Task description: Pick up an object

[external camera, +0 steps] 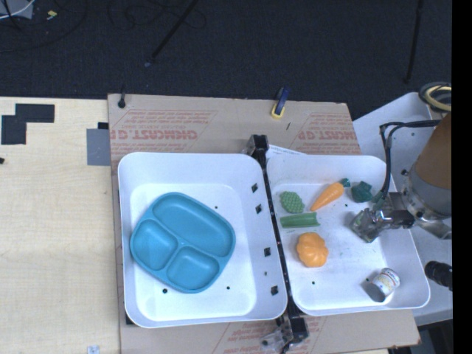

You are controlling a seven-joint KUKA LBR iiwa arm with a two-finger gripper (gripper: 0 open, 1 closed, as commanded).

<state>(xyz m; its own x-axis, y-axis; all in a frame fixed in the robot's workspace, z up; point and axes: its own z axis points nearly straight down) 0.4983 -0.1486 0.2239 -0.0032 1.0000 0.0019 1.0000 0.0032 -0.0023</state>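
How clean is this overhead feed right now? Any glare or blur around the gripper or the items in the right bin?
Camera view: lighting is even, with soft shadows; the white right bin is bright yet not washed out. The carrot and the orange fruit read clearly. The gripper is soft and low in detail, and the small can shows a bright highlight on its end.

A dark carpeted floor (221,35) fills the far part of the scene, with thin black cables (173,21) trailing across it. A pale wooden bench top (51,234) spreads out on the near left, marked with black and grey patches (29,120). A sheet of brown printed cardboard (184,124) lies on the bench. The light is even and flat.
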